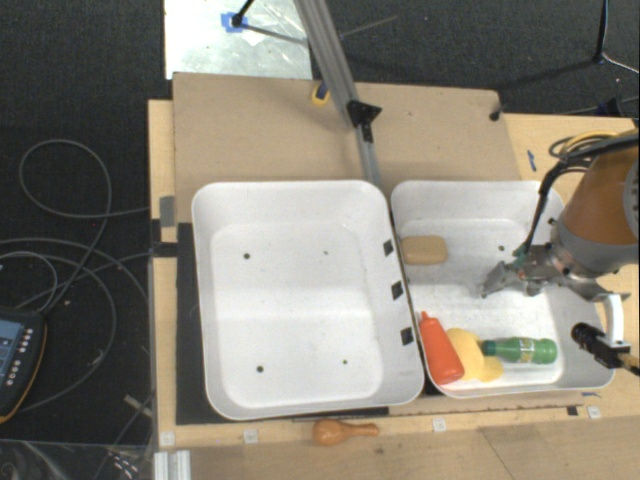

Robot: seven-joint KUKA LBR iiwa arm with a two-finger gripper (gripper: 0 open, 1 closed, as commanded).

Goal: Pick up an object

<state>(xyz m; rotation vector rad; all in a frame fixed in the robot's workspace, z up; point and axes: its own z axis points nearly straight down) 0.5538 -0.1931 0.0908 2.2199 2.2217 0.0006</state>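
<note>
Lying along the near wall of the right bin (pixel 470 204) are a green bottle (pixel 520 349), a yellow object (pixel 472 353) and a red bottle (pixel 440 348); a tan block (pixel 424 250) is seen farther back. The tool (pixel 497 280) is held above the bin floor, gripping nothing; its spread cannot be told.

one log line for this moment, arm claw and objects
arm: over right bin | claw: above bin floor, nothing seen held | near edge: orange bottle, yellow item, green bottle | tan block apart

Bright even overhead light; white bins (pixel 290 298) glare slightly; soft shadows, mild blur.
</note>
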